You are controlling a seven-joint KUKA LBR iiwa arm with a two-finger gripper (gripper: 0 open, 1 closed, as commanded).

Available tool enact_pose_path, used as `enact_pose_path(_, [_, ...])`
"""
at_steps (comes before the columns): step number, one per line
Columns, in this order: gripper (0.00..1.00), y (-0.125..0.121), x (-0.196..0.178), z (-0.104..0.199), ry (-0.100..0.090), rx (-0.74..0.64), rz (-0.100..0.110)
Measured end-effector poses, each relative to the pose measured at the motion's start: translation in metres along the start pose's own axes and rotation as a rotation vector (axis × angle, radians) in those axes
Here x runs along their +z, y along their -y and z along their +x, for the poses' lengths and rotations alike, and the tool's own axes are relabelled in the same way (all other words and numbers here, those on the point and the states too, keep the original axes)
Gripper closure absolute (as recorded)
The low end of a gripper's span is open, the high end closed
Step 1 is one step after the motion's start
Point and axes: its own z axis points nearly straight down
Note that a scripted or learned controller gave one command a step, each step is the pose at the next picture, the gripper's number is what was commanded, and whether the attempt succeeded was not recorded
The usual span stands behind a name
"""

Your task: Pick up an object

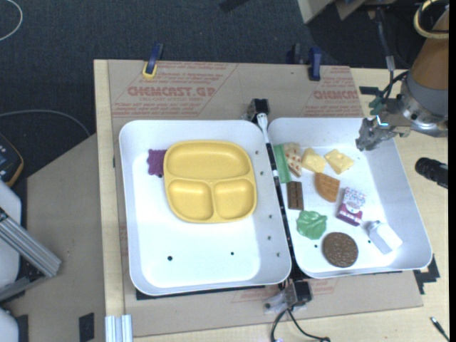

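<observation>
The right bin [406,184] holds several small items. These include two yellow cheese pieces [340,162], an orange cracker [328,186], a brown bar [294,195], a green leafy piece [311,224], a purple packet [351,206], a white bottle [380,235] and a round brown cookie [340,249]. My gripper [370,135] hangs over the bin's far right corner, just right of the nearer cheese piece and apart from it. Nothing shows held in it.
The left bin [142,248] carries a yellow divided plate [210,180] with a purple item [154,161] at its left edge. A green strip [280,164] lies along the right bin's left wall. Clamps [150,61] sit on the board's far edge.
</observation>
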Motion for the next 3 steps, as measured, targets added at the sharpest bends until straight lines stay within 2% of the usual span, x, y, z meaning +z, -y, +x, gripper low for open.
enact_pose_path(2, [1.0, 0.035, -0.011, 0.084, -0.005, -0.003, 0.01])
enact_pose_path(3, [1.0, 0.048, 0.0, 0.135, -0.005, -0.004, 0.011])
